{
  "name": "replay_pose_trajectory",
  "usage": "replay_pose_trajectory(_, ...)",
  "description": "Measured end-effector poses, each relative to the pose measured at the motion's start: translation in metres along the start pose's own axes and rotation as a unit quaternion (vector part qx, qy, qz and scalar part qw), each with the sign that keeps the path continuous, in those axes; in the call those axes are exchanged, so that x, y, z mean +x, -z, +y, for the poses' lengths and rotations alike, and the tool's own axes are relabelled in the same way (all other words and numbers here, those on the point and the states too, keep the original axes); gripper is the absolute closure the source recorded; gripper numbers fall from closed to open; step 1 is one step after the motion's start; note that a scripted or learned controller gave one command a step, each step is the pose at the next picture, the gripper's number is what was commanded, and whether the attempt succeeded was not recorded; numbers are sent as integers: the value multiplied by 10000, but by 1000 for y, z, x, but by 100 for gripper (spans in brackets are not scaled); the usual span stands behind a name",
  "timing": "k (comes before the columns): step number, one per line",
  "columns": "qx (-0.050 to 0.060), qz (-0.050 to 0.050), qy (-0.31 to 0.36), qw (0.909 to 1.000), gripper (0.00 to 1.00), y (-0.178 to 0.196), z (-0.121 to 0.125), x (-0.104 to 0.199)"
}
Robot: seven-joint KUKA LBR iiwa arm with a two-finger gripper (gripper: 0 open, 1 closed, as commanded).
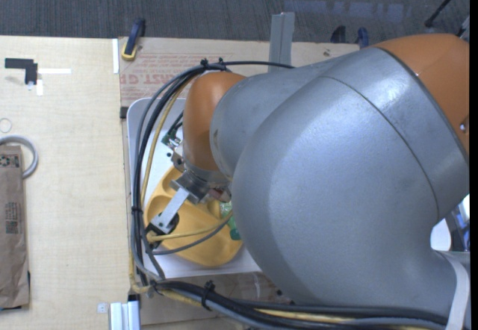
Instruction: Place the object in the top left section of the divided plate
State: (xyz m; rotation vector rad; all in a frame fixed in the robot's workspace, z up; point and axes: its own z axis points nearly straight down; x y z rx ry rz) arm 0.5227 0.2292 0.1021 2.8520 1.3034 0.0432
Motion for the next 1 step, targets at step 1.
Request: replay_pose_trajectory(1,67,-145,-1354,9907,100,71,9,5)
